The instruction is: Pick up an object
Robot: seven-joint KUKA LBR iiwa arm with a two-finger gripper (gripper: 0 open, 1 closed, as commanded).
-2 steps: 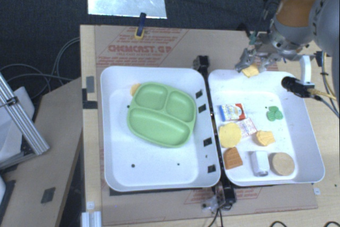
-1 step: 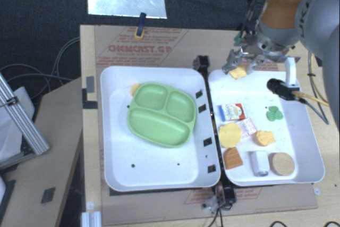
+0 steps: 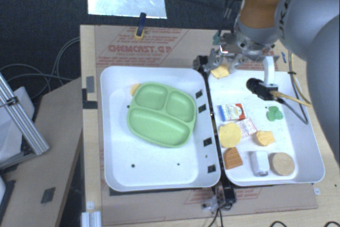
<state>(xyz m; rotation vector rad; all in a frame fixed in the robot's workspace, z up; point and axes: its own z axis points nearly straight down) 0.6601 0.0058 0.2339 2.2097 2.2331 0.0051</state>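
Chunk of yellow toy food (image 3: 220, 72) sits in the far left corner of the right bin (image 3: 300, 133). The gripper (image 3: 223, 60) hangs right over it, so close they look to be touching. From where I stand I cannot tell whether the gripper is clenched or released, nor whether it has the chunk.

Counting that one, I make nine loose things in this bin. Two packets lie near the middle: one red, white and blue packet (image 3: 231, 111) and one small pale packet (image 3: 247, 126) just beside it. There are two discs: one yellow disc (image 3: 230, 136) by the left wall and one tan disc (image 3: 282, 164) by the near edge. Then come one yellow-orange wedge (image 3: 265, 139), one orange-brown slab (image 3: 232, 158), one grey cylinder (image 3: 259, 162) just beside the tan disc, and one green piece (image 3: 273, 113) toward the right wall.

The left bin (image 3: 119, 159) carries two things: one green tray (image 3: 161, 114) with three compartments, and one small yellow-orange bit (image 3: 136, 89) peeking out at the tray's far left edge.
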